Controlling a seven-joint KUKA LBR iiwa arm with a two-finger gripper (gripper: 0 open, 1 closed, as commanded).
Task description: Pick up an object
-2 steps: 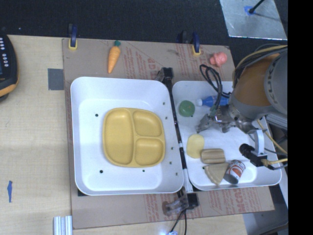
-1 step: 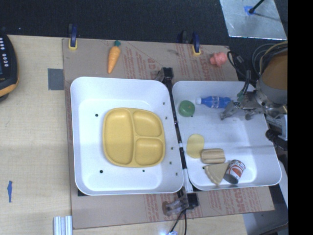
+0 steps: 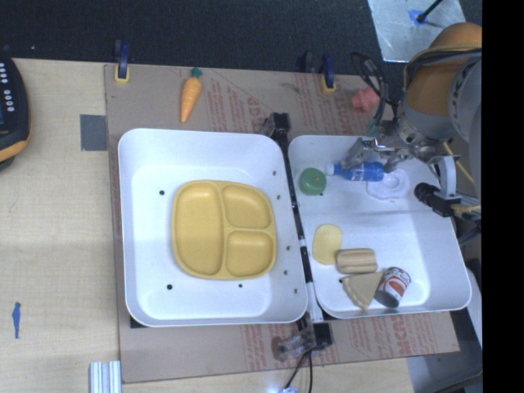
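Note:
My gripper [image 3: 370, 159] hangs over the far part of the right bin [image 3: 434, 244], reaching in from the right. Right under it is a small blue thing [image 3: 365, 172] with a pale end pointing left; whether it is held or lying on the bin floor is unclear. A clear round piece [image 3: 386, 188] lies just in front of it. A green round object [image 3: 312, 181] sits to the left by the bin's wall. Nearer the front are a pale yellow disc [image 3: 327, 242], a tan bread-like block [image 3: 356, 260], a beige wedge [image 3: 360, 289] and a small can [image 3: 394, 286].
The left bin [image 3: 147, 285] holds a yellow divided tray [image 3: 223, 228]. A toy carrot [image 3: 190, 97] and a pink item [image 3: 364, 99] lie on the brown board behind the bins. A dark device [image 3: 11, 109] sits at the far left edge.

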